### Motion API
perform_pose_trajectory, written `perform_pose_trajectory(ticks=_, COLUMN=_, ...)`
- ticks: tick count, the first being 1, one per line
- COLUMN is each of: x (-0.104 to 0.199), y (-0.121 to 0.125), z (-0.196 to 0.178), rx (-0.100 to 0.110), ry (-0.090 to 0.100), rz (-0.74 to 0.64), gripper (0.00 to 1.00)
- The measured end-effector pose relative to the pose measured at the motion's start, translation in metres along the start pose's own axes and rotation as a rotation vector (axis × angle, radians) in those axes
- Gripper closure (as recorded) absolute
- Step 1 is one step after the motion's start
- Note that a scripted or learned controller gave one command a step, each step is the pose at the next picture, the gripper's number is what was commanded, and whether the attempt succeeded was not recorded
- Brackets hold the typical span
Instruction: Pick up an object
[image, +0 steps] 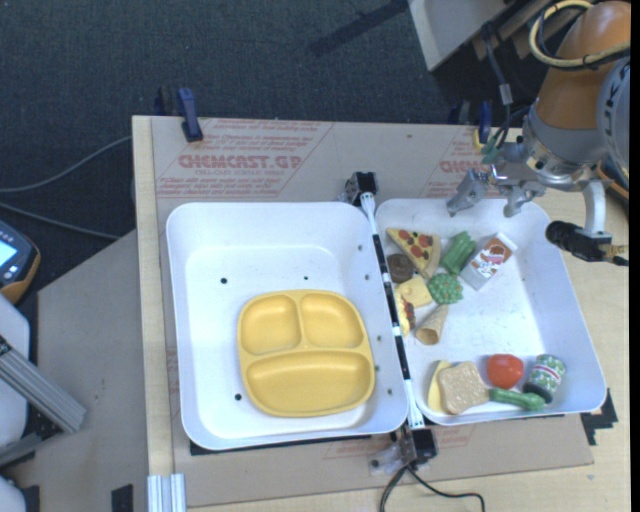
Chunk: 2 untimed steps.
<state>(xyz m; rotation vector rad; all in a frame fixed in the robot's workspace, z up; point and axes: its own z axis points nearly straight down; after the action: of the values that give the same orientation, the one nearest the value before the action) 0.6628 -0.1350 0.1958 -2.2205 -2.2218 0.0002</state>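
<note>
- Arm (585, 70) cut off at the top right edge; only the orange band and grey wrist visible.
- Tool (492, 200) hanging over the far rim of the right bin (570, 300), two grey fingers (462, 197) spread apart, nothing between them.
- Small print on the carton (490, 260) too fine to read.
- Brown piece (400, 267) partly tucked under the pizza slice (415, 245); kind hard to tell.
- Right bin, below the tool: pizza slice just down-left of the tool, green block (459, 251) directly beneath it, carton beside that block, a little to the right.
- Further down from the tool: green lump (446, 290), yellow wedge (413, 293) touching it, cone (432, 325) next below.
- Farthest from the tool, at the near rim: bread (462, 387) on a pale disc, tomato (505, 370), green stick (517, 398), striped can (545, 373), all crowded together.
- Left bin (200, 300), well away to the tool's left: one yellow tray (305, 352) with three compartments, lying flat.
- Bins touching along the middle, both on a board (250, 160) on the bench.
- Blue clamp (187, 113) at the board's far left edge, well apart from the tool.
</note>
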Motion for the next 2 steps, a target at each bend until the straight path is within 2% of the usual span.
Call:
perform_pose_trajectory(ticks=1, x=-0.003, y=-0.037, z=0.084, rx=-0.017, ry=-0.004, rz=-0.002, gripper=0.00)
perform_pose_trajectory(ticks=2, x=0.017, y=-0.018, z=0.100, rx=-0.013, ry=-0.002, rz=-0.002, gripper=0.00)
